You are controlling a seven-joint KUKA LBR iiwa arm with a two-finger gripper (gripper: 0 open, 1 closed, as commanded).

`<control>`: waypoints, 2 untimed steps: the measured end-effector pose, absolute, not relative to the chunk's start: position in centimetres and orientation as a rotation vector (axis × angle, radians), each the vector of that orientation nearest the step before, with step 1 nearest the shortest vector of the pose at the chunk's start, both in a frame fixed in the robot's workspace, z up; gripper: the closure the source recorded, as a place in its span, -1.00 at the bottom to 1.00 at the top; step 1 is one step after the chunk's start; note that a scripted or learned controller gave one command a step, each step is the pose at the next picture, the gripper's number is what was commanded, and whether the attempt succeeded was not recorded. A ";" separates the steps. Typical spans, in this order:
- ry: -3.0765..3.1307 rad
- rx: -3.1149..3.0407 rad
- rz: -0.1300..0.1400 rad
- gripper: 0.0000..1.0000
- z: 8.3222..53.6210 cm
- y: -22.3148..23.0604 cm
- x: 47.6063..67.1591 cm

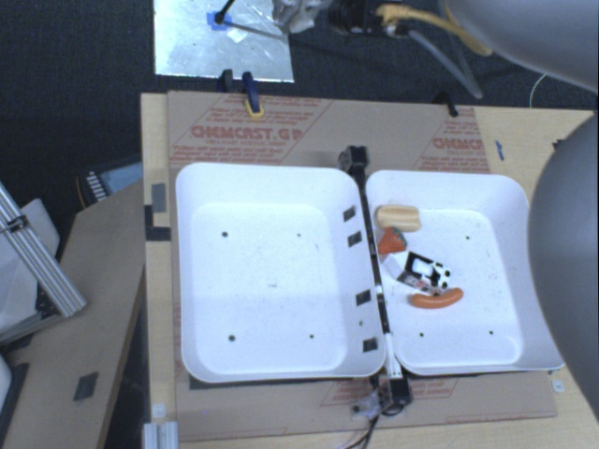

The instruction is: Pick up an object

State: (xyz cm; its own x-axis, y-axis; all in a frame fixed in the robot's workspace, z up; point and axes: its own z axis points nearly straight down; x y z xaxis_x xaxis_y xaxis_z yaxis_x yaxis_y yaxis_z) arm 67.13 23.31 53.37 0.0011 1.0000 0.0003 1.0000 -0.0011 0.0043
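- The gripper (301, 6) hung high at the far edge of the view, beyond the bench and over a grey sheet (220, 26) on the dark floor, well apart from both bins.
- Whether it was open or closed could not be told: it was blurred and seen from an awkward angle. Nothing could be seen in its grasp.
- The arm (562, 241) bulked large along the right side, close to the camera.
- The things to pick lay in the right bin (487, 241), clustered near the wall it shares with the left bin (262, 279).
- Farthest back sat a tan bun (398, 217); just in front of it, a small red piece (391, 241).
- Nearer the front lay a black-and-white item (426, 271), with an orange sausage (436, 297) just beside it, perhaps touching.
- Judged from this, the task was at its start: no approach to any object had been made and nothing was lifted.
- The next move would call for swinging over the right bin, choosing one target, and descending with the jaws spread wide enough to straddle it.
- The bun looked the easiest choice, standing a little apart from the rest. The sausage and the black-and-white item lay so close that a grasp there could catch both or nudge one away.
- The nearby bin wall left little room on that side.
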 end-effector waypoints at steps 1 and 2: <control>2.223 2.224 -0.008 1.00 46.8 23.4 65.1; 2.222 2.214 0.014 1.00 54.0 23.4 66.9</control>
